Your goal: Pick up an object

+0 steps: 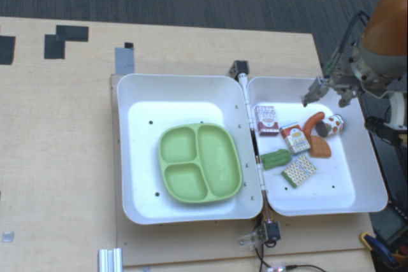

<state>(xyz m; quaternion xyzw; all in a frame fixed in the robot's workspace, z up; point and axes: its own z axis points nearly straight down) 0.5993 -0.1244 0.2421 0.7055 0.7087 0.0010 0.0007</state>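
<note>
Over the right bin's far edge (287, 81) the gripper (328, 91) hangs, its dark fingers spread apart with nothing between them; released, by the look of it. Grey arm with orange band reaches in from the right, wrist up near that bin's far right corner. Nearest candidates lie just below and toward the near side of the fingers: an orange-red sausage-shaped piece (313, 121), curved, its long axis running diagonally from upper right to lower left, and beside it a small rounded white and dark item (331, 125), touching or almost touching. My guess is the coming move is a short drop toward the near side, and the sausage's slant means the fingers would want to close across it, not along it. Rest of the right bin's contents cluster near the divider: a red and white carton (266, 119) at the far end, a small red box (295, 138), an orange wedge (320, 148), a green block (276, 159), a patterned packet (298, 171) nearest the front. Several touch, so a crowded grab is a risk. Left bin (137, 156) holds one pale green divided plate (199, 163), three compartments, nothing in them, well apart from the gripper.
</note>
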